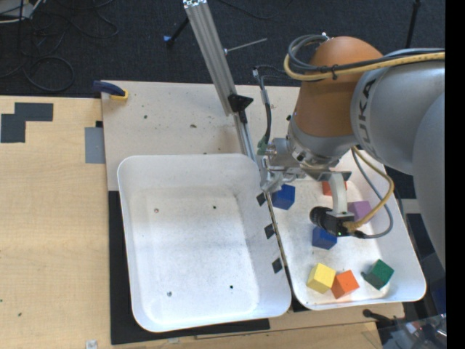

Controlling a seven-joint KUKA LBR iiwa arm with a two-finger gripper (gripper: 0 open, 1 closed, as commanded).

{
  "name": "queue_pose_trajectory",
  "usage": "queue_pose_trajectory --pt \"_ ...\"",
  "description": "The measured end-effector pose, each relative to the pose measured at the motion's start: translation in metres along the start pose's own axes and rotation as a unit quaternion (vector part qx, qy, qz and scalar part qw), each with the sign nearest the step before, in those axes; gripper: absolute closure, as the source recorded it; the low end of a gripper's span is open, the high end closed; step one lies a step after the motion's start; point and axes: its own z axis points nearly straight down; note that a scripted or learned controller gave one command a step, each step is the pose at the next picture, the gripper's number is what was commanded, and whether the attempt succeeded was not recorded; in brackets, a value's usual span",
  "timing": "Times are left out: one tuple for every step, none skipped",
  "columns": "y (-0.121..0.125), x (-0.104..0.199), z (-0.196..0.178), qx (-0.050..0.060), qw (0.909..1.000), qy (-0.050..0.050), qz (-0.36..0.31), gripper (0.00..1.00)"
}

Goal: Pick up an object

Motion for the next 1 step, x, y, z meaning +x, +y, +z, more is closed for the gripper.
queue_pose_trajectory --pt "-0.0141 0.0495 0.0131 0.001 1.0000 0.000 0.000 1.00"
